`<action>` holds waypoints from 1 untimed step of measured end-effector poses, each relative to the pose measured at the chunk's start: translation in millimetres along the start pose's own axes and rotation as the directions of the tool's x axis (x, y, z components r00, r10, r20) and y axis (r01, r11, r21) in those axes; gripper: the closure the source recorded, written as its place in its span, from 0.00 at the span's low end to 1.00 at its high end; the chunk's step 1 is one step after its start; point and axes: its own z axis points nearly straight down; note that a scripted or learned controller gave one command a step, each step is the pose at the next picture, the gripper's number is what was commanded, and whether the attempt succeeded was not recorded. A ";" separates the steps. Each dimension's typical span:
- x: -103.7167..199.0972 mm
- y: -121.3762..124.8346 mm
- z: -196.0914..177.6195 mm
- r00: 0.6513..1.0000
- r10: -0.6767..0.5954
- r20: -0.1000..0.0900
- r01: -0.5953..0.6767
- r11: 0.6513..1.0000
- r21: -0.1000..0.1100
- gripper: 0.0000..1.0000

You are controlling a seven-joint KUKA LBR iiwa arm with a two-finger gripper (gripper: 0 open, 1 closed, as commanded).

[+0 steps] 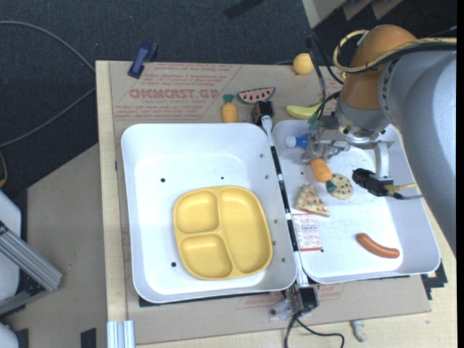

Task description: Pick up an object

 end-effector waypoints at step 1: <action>50.4 -39.7 -95.5 1.000 -0.008 -0.004 0.008 0.999 -0.040 1.00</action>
